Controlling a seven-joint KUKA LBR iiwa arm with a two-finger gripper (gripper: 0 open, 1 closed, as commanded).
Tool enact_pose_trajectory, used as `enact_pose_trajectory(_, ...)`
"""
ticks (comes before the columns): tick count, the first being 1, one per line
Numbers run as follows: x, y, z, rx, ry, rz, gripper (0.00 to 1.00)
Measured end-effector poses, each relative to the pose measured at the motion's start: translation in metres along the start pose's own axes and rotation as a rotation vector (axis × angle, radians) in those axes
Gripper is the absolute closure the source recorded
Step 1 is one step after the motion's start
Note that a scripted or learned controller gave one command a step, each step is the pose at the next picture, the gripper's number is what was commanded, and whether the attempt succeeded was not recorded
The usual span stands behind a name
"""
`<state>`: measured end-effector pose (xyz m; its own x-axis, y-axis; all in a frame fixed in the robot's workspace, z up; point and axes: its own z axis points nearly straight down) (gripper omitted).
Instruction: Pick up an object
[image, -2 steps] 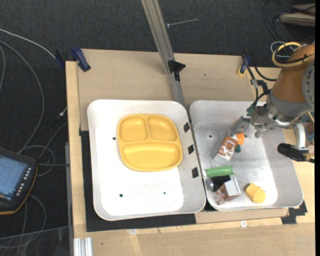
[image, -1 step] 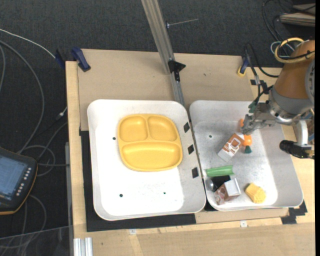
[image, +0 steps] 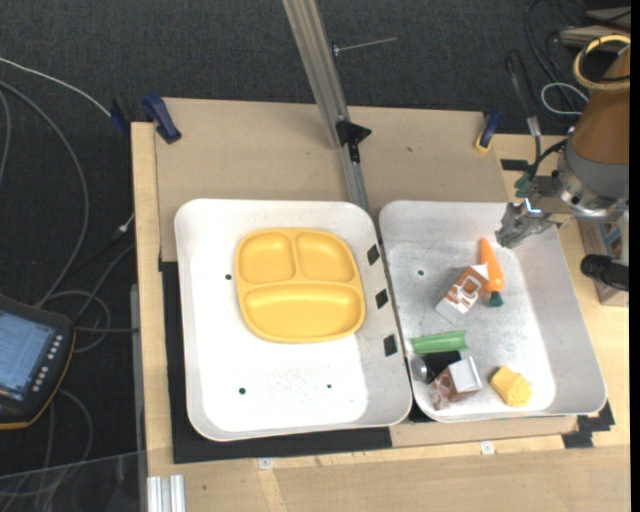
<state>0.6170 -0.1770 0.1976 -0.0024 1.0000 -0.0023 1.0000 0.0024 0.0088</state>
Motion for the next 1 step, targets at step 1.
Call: enact_pose_trajectory(1,0.0041,0.0112,-0.0593,-0.001,0.0,0.0,1.0)
